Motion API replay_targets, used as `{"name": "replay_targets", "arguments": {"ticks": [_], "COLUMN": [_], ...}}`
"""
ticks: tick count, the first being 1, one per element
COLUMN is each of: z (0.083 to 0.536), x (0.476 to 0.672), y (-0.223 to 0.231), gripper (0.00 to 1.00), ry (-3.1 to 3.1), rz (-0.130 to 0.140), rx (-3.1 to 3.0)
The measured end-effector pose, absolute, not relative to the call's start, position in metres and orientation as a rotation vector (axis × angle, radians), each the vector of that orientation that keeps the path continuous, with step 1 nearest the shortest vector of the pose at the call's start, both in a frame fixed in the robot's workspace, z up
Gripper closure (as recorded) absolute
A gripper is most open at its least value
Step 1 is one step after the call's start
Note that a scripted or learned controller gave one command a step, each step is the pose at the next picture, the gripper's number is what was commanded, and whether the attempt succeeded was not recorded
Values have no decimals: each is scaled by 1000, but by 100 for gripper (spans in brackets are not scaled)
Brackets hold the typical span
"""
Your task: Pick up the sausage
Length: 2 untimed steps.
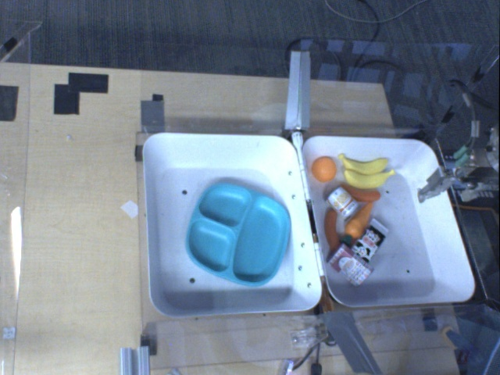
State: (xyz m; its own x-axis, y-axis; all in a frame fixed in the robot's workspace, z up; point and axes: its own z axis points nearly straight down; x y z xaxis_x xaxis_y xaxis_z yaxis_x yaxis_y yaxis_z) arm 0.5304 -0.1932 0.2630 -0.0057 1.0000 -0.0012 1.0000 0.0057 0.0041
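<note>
Sausage (331, 230) in right bin (437, 283), among food.
No label legible on carton (361, 252); gripper (457, 174) unclear.

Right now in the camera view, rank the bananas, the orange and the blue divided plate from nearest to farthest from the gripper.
Gripper sits at the right bin's right edge.
1. Bananas, upper middle of the right bin.
2. Orange, upper left corner of the right bin, just past the bananas.
3. Blue divided plate, in the left bin, clearly farthest.
</note>
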Motion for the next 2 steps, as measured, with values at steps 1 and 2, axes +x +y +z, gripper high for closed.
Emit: {"name": "replay_targets", "arguments": {"ticks": [1,2], "z": [98,88], "x": [536,590], "y": [-201,-193], "gripper": [0,0], "ry": [1840,1688], "rz": [12,12], "rx": [2546,2642]}}
